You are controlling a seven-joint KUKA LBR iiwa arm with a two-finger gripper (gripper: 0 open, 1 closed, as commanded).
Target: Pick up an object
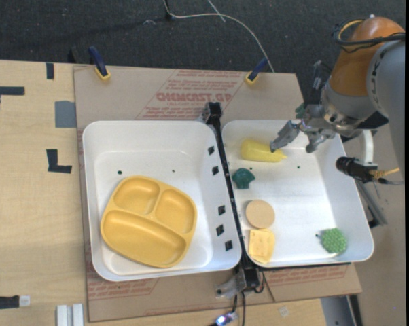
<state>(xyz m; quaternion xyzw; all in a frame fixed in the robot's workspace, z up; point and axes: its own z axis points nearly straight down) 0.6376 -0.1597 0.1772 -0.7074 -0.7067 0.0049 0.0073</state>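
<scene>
Since the small stuff is all sitting loose in the right bin (340, 202), the gripper (301, 138) is hanging over that bin's far end, jaws spread apart and grasping nothing. One finger is reaching toward the yellow banana-like piece (261, 151), which is lying just beside it, so I'm guessing that's the target. The dark green lump (243, 177), tan disc (259, 214), pale yellow wedge (261, 245) and green ball (333, 240) are sitting well apart, giving room. The yellow divided plate (148, 220) is filling the left bin (96, 141).
</scene>
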